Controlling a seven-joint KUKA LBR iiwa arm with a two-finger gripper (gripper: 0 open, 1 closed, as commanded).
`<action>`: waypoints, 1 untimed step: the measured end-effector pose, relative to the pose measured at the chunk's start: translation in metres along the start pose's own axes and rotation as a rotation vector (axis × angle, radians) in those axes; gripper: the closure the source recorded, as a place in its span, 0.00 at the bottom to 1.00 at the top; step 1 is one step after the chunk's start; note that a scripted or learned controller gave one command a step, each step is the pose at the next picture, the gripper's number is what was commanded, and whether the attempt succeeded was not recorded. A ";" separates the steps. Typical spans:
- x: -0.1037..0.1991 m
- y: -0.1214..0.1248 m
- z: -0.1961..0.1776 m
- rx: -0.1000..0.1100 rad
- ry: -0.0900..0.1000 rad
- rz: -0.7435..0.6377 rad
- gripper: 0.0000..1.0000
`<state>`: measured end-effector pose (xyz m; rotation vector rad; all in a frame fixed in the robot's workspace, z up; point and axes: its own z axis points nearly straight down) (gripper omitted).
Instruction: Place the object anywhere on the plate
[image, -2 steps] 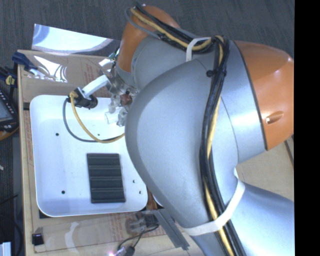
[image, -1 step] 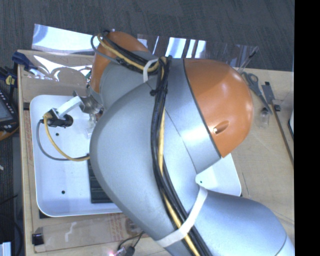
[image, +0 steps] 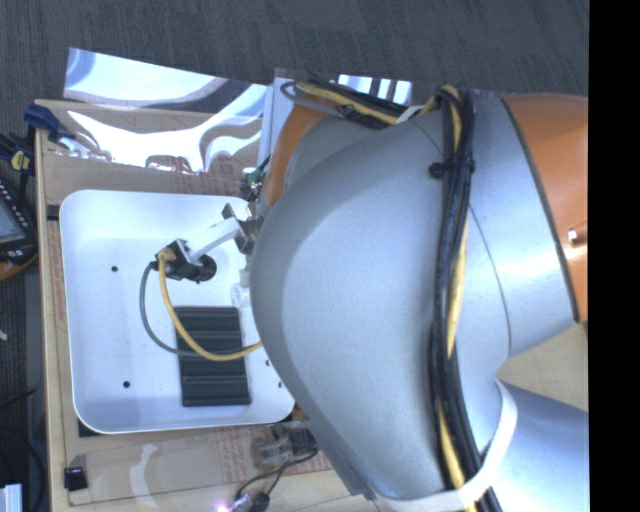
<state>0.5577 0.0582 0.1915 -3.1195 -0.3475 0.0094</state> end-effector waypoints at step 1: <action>0.039 0.016 0.001 -0.002 0.003 0.014 1.00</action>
